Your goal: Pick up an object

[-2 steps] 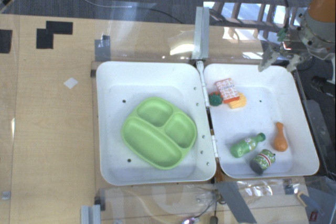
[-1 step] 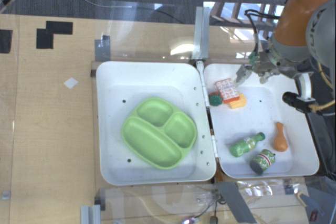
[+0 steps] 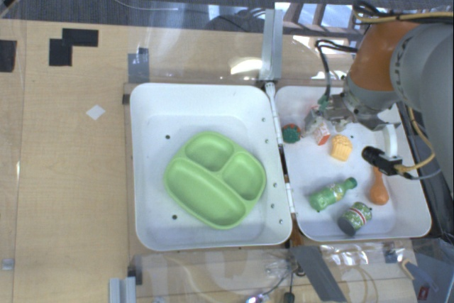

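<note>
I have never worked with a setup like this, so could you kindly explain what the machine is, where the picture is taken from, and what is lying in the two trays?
The grey machine with the orange band is a robot arm reaching in from the right. The single camera looks down on the bench at a slant. Two shallow white bins sit side by side. The left bin holds a green divided plate. The right bin holds small toys: a green bottle, a can, a yellow corn piece, an orange carrot-like piece and a small green ball. The arm's pincer hangs near the bin's upper part; I cannot tell whether it grips anything.
</note>
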You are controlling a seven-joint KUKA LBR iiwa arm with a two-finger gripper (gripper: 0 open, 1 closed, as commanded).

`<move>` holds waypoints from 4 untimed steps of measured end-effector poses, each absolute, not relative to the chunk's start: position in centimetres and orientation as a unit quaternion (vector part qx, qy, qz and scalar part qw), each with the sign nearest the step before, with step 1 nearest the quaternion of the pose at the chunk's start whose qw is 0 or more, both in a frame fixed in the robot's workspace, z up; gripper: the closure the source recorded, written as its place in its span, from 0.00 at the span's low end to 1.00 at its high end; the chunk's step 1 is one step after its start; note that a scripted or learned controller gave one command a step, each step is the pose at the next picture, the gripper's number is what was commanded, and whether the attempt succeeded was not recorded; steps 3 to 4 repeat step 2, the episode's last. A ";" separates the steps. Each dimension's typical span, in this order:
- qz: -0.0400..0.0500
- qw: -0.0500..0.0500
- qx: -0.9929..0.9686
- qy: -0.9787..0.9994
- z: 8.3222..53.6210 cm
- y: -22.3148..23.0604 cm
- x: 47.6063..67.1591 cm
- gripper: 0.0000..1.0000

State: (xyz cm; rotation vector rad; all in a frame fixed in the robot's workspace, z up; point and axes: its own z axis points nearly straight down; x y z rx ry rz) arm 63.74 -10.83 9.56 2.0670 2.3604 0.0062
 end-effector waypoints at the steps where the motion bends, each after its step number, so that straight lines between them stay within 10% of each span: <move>1: 0.003 0.003 0.658 0.753 10.6 -10.7 63.9 1.00; 2: 0.002 0.001 0.694 0.720 18.5 -3.7 64.0 1.00; 4: 0.002 0.001 0.694 0.720 18.5 -3.7 64.0 1.00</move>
